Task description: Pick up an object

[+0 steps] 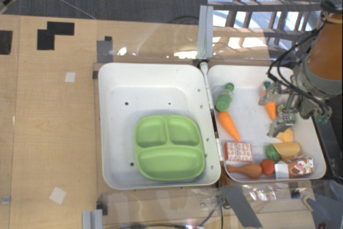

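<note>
While the grey arm (321,69) with its orange band reaches in over the right bin (244,88), the gripper (280,112) hangs above that bin's right half, and whether it is wide, narrow or holding anything cannot be told, since dark cables and metal parts hide its tips. Everything below is placed against the large carrot (229,125), which lies slantwise near the right bin's left wall. Touching the carrot's upper end is a small green bottle (224,96). Just below the carrot's pointed end sits a red-and-white checked box (238,152). Farther below, against the bin's near wall, lies a brown, pear-like toy (246,170), and right of it a red tomato-like piece (268,168), a green piece (272,152) and a white-and-red carton (293,167). Well to the right of the carrot, a small orange piece (271,110) shows just beside the gripper's metal parts, apart from them or touching I cannot tell. Below the gripper lie a yellow block (285,135) and a yellow-orange rounded piece (288,148). Left of the carrot, across the divider, the left bin (123,83) holds a green divided plate (169,147) with three compartments.
</note>
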### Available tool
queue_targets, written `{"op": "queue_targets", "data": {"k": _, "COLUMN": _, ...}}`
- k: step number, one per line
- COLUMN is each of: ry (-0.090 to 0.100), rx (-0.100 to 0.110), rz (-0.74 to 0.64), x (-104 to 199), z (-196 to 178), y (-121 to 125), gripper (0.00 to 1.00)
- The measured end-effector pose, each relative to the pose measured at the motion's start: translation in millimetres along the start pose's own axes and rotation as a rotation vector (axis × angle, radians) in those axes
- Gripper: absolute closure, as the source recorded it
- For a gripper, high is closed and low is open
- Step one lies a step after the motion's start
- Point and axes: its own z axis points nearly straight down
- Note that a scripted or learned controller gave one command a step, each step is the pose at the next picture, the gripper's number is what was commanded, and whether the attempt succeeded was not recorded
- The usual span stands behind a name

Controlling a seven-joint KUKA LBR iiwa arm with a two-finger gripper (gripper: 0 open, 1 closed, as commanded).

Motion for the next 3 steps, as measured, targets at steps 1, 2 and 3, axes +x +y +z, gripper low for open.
{"op": "queue_targets", "data": {"k": 1, "ry": -0.005, "rx": 0.001, "rz": -0.056, "x": -65, "z": 155, "y": -26, "gripper": 0.00}}
{"op": "queue_targets", "data": {"k": 2, "ry": -0.012, "rx": 0.002, "rz": -0.063, "x": -68, "z": 142, "y": -24, "gripper": 1.00}}
{"op": "queue_targets", "data": {"k": 3, "ry": -0.014, "rx": -0.001, "rz": 0.080, "x": -57, "z": 7, "y": 31, "gripper": 1.00}}
